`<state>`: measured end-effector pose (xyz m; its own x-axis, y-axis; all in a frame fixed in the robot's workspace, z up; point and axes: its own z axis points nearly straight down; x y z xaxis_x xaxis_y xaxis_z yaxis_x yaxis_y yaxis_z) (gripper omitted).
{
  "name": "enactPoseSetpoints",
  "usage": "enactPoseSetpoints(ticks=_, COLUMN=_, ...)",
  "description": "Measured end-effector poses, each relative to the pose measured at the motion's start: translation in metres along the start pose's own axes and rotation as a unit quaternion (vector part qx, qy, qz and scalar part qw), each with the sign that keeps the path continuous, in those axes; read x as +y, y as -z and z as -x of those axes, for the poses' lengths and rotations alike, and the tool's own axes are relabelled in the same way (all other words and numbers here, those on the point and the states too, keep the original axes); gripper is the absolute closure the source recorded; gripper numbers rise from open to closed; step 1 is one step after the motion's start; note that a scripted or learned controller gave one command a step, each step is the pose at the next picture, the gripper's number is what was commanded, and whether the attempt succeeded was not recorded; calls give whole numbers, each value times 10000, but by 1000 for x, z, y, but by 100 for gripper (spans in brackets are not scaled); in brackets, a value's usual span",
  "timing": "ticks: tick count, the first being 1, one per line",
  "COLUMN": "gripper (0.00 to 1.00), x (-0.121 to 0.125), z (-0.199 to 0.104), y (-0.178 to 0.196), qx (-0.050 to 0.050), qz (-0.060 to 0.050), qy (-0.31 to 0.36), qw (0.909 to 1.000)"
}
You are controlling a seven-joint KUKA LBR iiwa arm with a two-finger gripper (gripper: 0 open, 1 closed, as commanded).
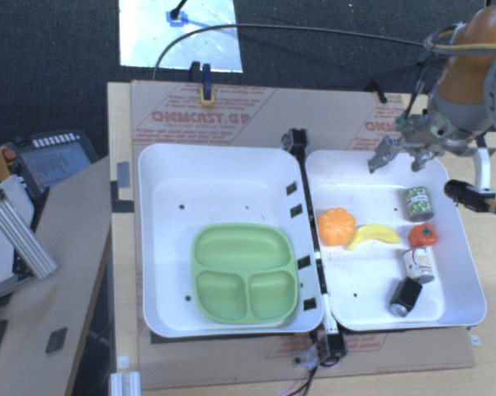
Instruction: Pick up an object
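Approach is the step judged to be in hand: the gripper (399, 152) is poised over the far edge of the right bin (355, 308), fingers spread apart and nothing held between them. Candidate objects are laid nearer the camera: a pumpkin (337, 226) touching a banana (375, 235), a tomato (422, 235), two cans (417, 203) (418, 264) and a black piece (405, 296). One target must next be chosen, and a descent over it is called for.

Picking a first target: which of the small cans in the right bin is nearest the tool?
The green-labelled can, nearest the bin's far right corner and closest to the tool. The white can and black can lie nearer the front.
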<state>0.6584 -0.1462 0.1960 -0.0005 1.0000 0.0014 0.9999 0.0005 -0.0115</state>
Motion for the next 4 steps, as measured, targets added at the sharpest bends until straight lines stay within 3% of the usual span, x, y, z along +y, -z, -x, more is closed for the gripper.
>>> enactPoseSetpoints(ticks=1, gripper=0, x=3, z=0, y=9, qx=-10, qz=67, qy=11, qw=10000)
enactPoseSetpoints(ticks=3, gripper=0, x=2, z=2, y=-105, qx=-7, qz=47, qy=10, qw=10000)
enactPoseSetpoints(ticks=4, gripper=100, x=4, z=2, y=-90, qx=-13, qz=92, qy=17, qw=10000)
